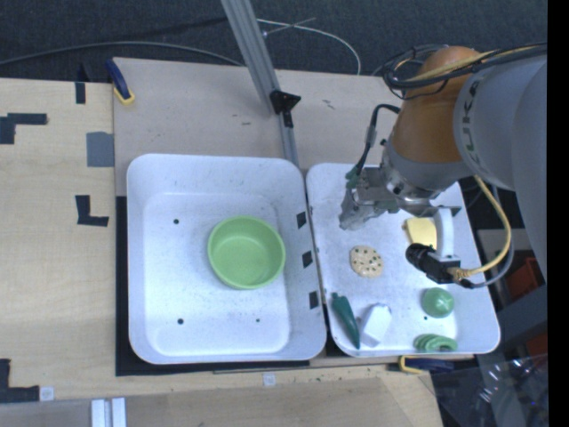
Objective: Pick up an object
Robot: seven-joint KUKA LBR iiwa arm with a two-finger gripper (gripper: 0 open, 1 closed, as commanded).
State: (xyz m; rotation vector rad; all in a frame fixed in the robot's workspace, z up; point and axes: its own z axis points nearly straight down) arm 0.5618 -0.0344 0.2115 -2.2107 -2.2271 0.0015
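Note:
My gripper (353,215) hangs over the upper left part of the right bin (331,189), pointing down, with nothing visible between its fingers. Just below it lies a round speckled cookie (365,261). A yellow block (421,231) sits to the right, partly hidden by the wrist. A green round piece (436,302) and a flat green ring-like piece (435,342) lie at the lower right. A dark green pointed item (345,318) and a white block (375,322) rest near the front edge.
The left bin (160,185) holds a light green bowl (246,252) near its middle. A grey metal pole (256,47) slants down to the bins' back edge. The arm's bulk covers the right bin's far right side.

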